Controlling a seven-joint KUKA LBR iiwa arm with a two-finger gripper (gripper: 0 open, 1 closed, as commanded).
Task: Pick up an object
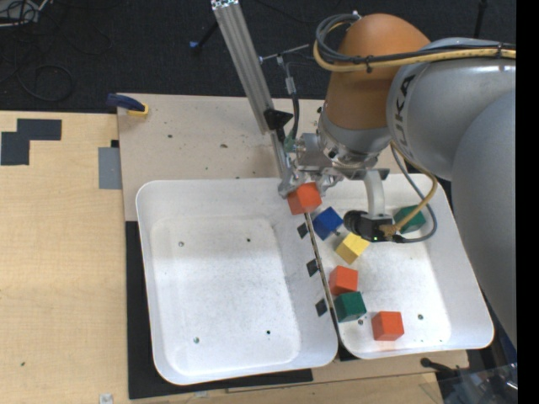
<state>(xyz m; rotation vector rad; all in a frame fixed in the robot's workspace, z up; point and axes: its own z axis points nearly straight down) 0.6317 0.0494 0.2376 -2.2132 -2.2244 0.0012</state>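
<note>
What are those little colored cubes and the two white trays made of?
The cubes, such as the yellow cube and blue cube, look like painted wood or solid plastic: flat matte faces, crisp edges. The left tray and right tray look like thin molded plastic: rounded corners, smooth lips, slightly scuffed.

Bright even light, soft shadows, slightly grainy.

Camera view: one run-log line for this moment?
hand: at divider, shut on orange block, raised | right bin: blue, yellow, orange, green, orange blocks | left bin: no blocks
</note>
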